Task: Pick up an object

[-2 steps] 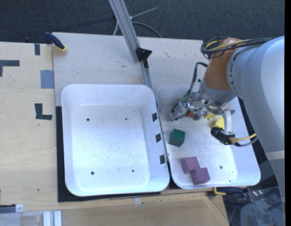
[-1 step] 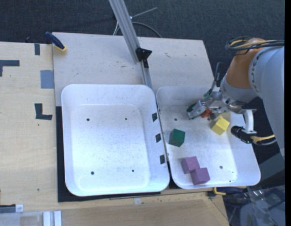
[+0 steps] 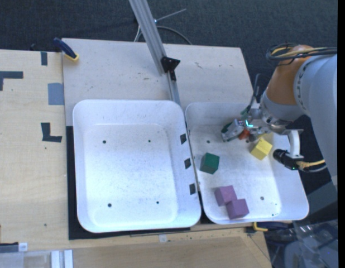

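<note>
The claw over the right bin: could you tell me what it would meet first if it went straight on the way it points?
Probably the right bin's bare floor; the claw seems to point down and leftward, though depth is unclear.

floor (image 3: 228,10): dark, perhaps carpet | bench (image 3: 122,71): pale wood | pole (image 3: 150,29): slanted metal

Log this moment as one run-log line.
pincer: low in right bin, fingers unclear | yellow block: beside it | green cube, purple piece: resting apart

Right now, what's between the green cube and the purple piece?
Only bare white floor of the right bin separates the green cube from the purple piece, in the camera view.
</note>
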Controlling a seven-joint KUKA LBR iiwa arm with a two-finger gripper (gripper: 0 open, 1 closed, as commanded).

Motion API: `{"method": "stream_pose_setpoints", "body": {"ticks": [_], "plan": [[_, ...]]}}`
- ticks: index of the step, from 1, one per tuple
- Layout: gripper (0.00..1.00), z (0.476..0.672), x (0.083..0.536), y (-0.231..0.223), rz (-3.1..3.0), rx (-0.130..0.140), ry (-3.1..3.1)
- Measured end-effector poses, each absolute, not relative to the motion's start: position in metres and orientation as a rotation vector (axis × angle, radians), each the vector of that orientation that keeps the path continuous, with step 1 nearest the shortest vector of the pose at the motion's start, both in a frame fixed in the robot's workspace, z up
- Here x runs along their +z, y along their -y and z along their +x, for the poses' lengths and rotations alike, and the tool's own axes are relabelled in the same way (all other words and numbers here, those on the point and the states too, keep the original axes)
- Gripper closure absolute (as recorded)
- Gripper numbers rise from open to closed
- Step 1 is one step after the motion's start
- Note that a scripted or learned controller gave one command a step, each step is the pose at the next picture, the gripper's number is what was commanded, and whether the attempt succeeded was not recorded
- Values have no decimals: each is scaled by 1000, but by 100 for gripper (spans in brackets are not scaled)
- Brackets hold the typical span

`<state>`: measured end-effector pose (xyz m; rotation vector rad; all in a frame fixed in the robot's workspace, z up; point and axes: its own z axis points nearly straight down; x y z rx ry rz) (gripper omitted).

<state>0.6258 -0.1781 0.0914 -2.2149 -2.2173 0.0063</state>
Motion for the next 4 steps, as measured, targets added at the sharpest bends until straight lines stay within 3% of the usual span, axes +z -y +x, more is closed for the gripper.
{"method": "stream_pose_setpoints", "body": {"ticks": [1,2,3,4], "plan": [[0,528,91,191,-2221,8,2214],[0,585,92,143,-2214,-2,2230],[0,610,92,97,-2213,-2,2227],[0,594,92,174,-2229,7,2217]]}}
